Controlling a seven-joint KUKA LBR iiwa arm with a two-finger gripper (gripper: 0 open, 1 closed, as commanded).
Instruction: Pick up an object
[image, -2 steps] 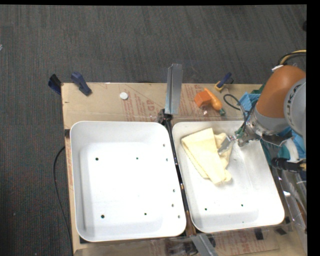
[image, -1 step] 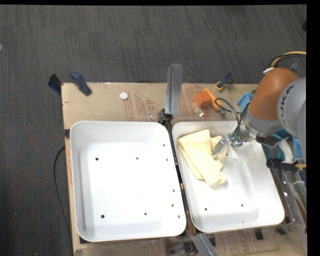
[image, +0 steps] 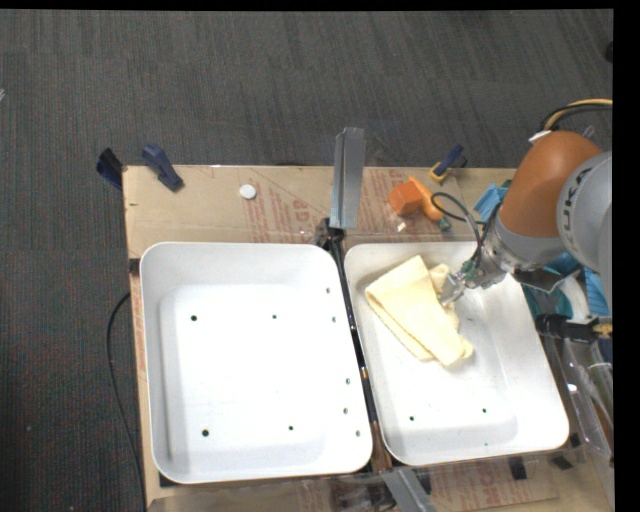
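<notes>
A pale yellow folded cloth (image: 415, 307) lies in the upper part of the right bin (image: 500, 420), bunched up at its right edge. My gripper (image: 453, 290) comes in from the right and sits down at that bunched right edge, touching the cloth. The fingertips are small and blend with the fabric.
The left bin (image: 160, 420) stands beside the right one, with a grey metal post (image: 347, 180) at the divider's far end. An orange clamp (image: 410, 198) and blue clamps (image: 160, 165) sit on the cardboard behind the bins. Cables and blue fittings crowd the right side.
</notes>
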